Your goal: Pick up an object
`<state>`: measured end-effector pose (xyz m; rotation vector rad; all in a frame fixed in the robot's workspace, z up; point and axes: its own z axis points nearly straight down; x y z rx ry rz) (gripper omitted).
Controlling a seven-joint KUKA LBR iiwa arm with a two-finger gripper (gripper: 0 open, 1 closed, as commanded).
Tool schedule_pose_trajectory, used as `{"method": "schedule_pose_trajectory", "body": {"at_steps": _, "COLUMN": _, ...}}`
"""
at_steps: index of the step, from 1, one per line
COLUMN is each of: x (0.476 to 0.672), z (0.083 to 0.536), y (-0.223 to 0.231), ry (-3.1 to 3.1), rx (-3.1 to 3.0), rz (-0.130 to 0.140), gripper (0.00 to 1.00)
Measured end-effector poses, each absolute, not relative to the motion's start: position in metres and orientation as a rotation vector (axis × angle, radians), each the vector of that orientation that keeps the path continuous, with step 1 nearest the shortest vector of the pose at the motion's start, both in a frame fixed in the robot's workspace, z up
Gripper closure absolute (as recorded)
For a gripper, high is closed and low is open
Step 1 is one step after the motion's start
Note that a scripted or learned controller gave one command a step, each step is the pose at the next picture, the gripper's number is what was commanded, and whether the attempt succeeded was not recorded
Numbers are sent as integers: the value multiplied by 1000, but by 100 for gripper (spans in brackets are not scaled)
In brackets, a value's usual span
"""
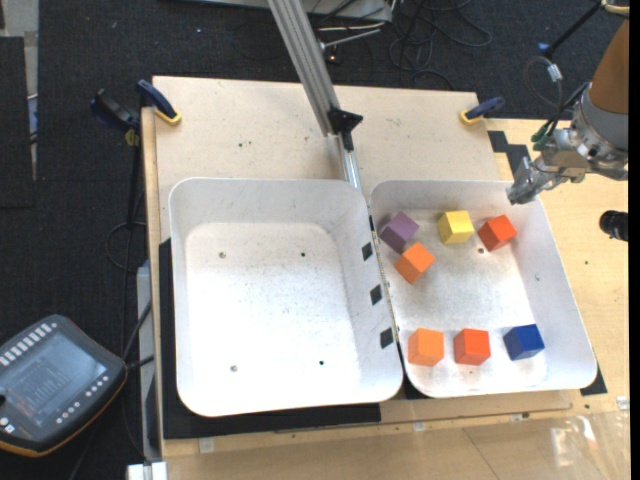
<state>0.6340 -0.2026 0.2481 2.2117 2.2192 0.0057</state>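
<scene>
Two bins sat side by side on the bench (250, 128). Right bin (560, 313): seven blocks, four in a far cluster (447, 236), three in a near row (473, 346). Claw (522, 190) above that bin's far right rim. Left bin (190, 268) lay beside it.

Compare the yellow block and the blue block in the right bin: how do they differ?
The yellow block sits in the bin's far row, between a purple block and a red one; the blue block sits in the near row, at its right end. The yellow block is nearer the gripper. Both look like similar-sized cubes resting in the right bin.
</scene>
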Motion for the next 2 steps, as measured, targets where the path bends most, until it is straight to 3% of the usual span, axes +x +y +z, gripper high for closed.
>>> {"method": "schedule_pose_trajectory", "body": {"at_steps": 2, "x": 651, "z": 249, "y": -93, "ry": 2232, "rx": 2212, "rz": 4, "gripper": 100}}
